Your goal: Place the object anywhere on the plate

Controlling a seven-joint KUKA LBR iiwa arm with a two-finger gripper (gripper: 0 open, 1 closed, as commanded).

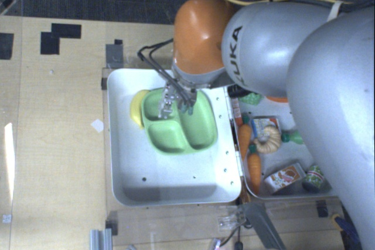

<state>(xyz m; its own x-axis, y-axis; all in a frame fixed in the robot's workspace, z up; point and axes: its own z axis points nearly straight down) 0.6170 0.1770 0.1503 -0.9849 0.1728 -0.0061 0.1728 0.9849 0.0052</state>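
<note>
While the gripper hangs over the plate with fingers spread and empty, the yellow piece lies in the bin against the plate's left rim, probably light, slick plastic, best pinched across its middle.

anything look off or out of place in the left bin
One thing: a yellow banana-like object sits wedged at the left edge of the green divided plastic plate, seemingly tucked partly under its rim instead of in a compartment. The gripper hovers over the plate's upper compartments. Nothing looks spilled or damaged.
</note>
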